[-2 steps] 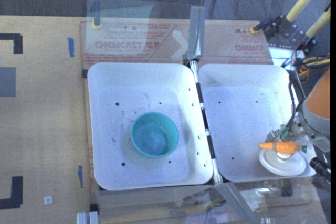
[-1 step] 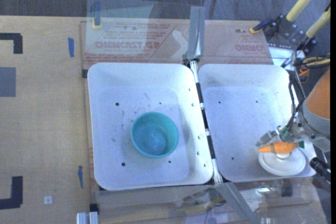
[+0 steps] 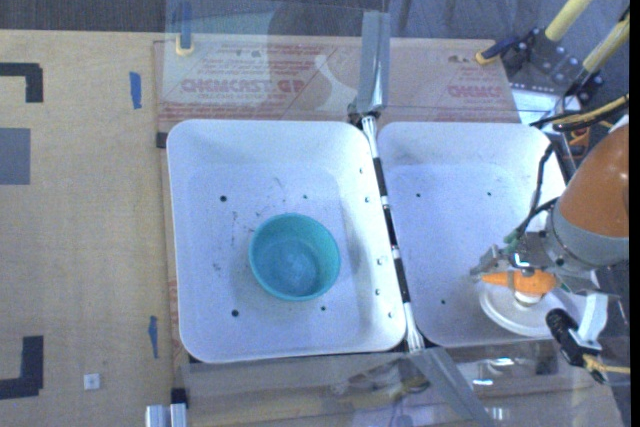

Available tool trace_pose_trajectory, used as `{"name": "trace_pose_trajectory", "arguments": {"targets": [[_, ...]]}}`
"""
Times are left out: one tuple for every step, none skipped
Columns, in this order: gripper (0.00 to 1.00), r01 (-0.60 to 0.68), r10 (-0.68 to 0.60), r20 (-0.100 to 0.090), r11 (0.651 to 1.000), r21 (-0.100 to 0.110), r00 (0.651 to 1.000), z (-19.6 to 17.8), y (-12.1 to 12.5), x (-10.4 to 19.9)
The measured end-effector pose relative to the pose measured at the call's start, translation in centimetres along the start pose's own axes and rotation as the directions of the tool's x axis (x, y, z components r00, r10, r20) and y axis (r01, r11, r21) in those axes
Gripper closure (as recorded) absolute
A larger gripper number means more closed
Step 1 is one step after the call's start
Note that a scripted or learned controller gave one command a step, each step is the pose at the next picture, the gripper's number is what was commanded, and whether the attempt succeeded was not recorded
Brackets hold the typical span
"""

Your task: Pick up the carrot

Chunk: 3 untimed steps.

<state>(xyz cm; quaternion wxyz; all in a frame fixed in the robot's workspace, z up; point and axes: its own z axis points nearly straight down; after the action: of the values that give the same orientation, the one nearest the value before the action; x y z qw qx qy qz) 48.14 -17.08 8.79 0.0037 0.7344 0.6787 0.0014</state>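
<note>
Two shallow white plastic bins are seen side by side on the bench: the left bin and the right bin. The grey arm with the orange band is extended from the right over the lower right corner of the right bin. In the left bin, a round teal bowl is set upright, well apart from the work. A white round plate is lying in the lower right corner of the right bin, partly covered by the wrist. The small orange carrot is found on or just above that plate, directly beneath the two-finger gripper.

The task is judged to be at the grasping stage: the tool is brought onto the carrot, but no lift is shown, and the carrot is not seen clear of the plate. Raising it is left to be done.

Whether the tool is wide, narrow or closed on the carrot cannot be told, since the wrist body hides that part. The carrot's full length is masked as well, and contact between carrot and plate cannot be made out.
</note>
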Motion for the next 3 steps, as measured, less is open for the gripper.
{"name": "trace_pose_trajectory", "arguments": {"targets": [[1.00, -0.001, 0.001, -0.001, 1.000, -0.006, 1.000, -1.11, 0.20, -0.01], [0.00, -0.002, 0.002, -0.001, 1.000, -0.004, 1.000, -1.04, 0.13, -0.02], [1.00, -0.004, 0.004, 0.000, 1.000, -0.006, 1.000, -1.99, 0.15, -0.15]]}}
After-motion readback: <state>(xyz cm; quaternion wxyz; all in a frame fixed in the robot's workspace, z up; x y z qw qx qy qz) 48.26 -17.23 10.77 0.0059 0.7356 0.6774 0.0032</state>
